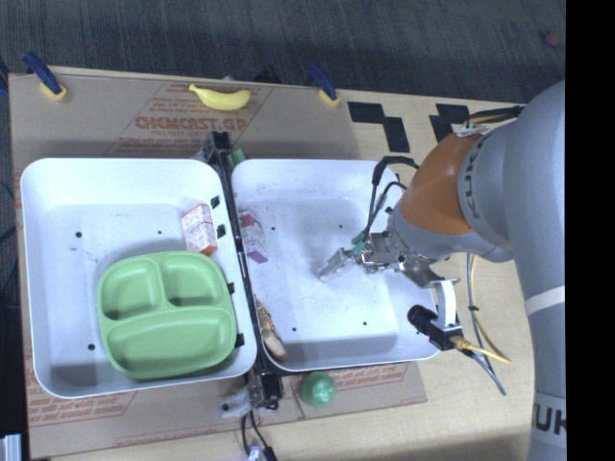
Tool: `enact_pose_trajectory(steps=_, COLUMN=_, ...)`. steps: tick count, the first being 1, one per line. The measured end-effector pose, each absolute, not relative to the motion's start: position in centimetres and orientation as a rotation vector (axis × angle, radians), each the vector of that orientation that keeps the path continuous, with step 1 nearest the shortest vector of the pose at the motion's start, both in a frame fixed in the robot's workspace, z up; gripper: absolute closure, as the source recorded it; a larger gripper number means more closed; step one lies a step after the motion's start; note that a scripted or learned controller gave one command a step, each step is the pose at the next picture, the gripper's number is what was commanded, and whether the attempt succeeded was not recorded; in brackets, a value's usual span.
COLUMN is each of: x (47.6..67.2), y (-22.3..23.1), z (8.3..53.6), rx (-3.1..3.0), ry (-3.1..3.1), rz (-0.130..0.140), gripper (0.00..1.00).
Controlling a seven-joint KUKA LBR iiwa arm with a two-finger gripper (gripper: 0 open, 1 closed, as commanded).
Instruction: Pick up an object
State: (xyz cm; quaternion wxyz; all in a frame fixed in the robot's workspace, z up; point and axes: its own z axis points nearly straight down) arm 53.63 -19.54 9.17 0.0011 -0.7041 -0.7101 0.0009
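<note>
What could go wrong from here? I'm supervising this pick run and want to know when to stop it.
1. The tool sits over a bare part of the right bin, apart from every object, so closing here would likely grab nothing.
2. The nearest thing, a small pink packet, lies against the divider between the bins; reaching for it could scrape that wall.
3. Loose cables hang by the wrist and might snag on the bin rim.
</note>
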Motion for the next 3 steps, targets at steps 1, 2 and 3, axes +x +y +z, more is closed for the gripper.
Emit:
enact_pose_trajectory(steps=1, x=47.6, y=-16.4, z=11.1, rx=-2.211, ry=-2.226, rz=0.003, gripper=0.0)
enact_pose_trajectory(steps=2, x=56.7, y=-21.1, z=9.2, rx=-2.215, ry=-2.227, rz=0.001, gripper=0.0)
enact_pose_trajectory(steps=3, x=47.6, y=-20.2, z=9.3, rx=-2.212, ry=-2.225, rz=0.003, gripper=0.0)
